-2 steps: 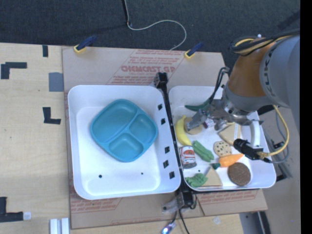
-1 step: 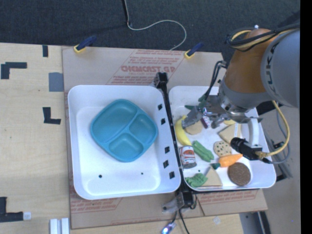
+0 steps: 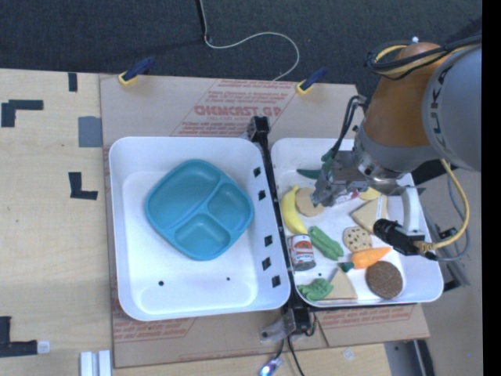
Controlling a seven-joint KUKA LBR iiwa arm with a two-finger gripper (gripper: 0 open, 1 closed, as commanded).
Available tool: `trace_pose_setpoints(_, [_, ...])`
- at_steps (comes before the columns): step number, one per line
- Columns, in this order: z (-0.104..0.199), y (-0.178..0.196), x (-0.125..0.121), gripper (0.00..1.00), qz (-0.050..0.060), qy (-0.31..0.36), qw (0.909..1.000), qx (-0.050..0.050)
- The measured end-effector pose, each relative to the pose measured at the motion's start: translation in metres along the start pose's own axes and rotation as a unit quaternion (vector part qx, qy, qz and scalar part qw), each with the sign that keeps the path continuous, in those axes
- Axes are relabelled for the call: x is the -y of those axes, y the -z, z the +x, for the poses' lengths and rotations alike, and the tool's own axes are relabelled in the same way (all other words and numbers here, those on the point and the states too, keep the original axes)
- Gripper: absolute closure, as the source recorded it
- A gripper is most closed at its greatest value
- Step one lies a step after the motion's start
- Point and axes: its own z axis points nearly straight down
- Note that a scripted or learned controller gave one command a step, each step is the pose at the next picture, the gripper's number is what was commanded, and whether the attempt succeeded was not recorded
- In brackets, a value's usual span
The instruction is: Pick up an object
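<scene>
Gripper (image 3: pixel 329 193), its grasp impossible to judge, hangs in the right white bin (image 3: pixel 427 292). Nearest lie a brown round cookie (image 3: pixel 384 279) and orange plastic carrot (image 3: pixel 368 258); farther, the yellow plastic banana (image 3: pixel 292 211): light, stiff, slick, best pinched mid-curve.

Two shallow white bins sit side by side on a cardboard sheet (image 3: pixel 235 108) with red lettering. Left bin (image 3: pixel 125 233) holds a blue divided plate (image 3: pixel 199 208), tilted cornerwise, three compartments. A black divider strip (image 3: pixel 268 202) runs between the bins. Two blue-and-yellow clamps, one (image 3: pixel 136 70) at the cardboard's top left corner, one (image 3: pixel 311 79) toward the top right. A thin white cable (image 3: pixel 250 41) loops over dark carpet (image 3: pixel 94 14) behind the bench. Light wooden bench top (image 3: pixel 47 233) to the left carries black tape marks (image 3: pixel 78 186) and a grey patch (image 3: pixel 90 130).
</scene>
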Motion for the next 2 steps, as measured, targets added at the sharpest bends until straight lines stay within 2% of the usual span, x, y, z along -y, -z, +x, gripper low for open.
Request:
trace_pose_setpoints(1, [0.073, -0.015, 0.02, 1.0, 0.001, 0.002, 1.0, -0.001])
trace_pose_setpoints(2, [0.069, 0.102, 0.062, 1.0, -0.006, 0.0, 1.0, 0.0])
